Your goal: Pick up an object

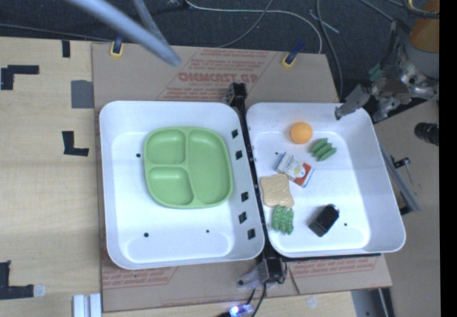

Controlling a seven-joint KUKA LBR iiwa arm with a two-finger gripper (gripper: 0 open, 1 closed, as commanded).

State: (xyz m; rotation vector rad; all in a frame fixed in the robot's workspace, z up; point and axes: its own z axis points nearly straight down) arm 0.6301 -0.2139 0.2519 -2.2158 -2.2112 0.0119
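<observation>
Inside the right bin (pixel 371 165) lay the candidates, none lifted: an orange ball (pixel 300 132), a green pod-like piece (pixel 323 149), a small blue-and-red carton (pixel 294 169), a slice of toast (pixel 276 190), a green leafy piece (pixel 283 218) and a black block (pixel 324 219); the left bin (pixel 121 187) held a green divided plate (pixel 189 167); the tool (pixel 355 105) hung at the right bin's upper right rim, its state impossible to tell; by my reckoning the pick had not begun.

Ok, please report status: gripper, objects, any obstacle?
Gripper at right bin's upper right corner, holding nothing. Orange ball, green pieces, carton, bread, black block lie in right bin, untouched. Green tray in left bin. No obstacle.
</observation>
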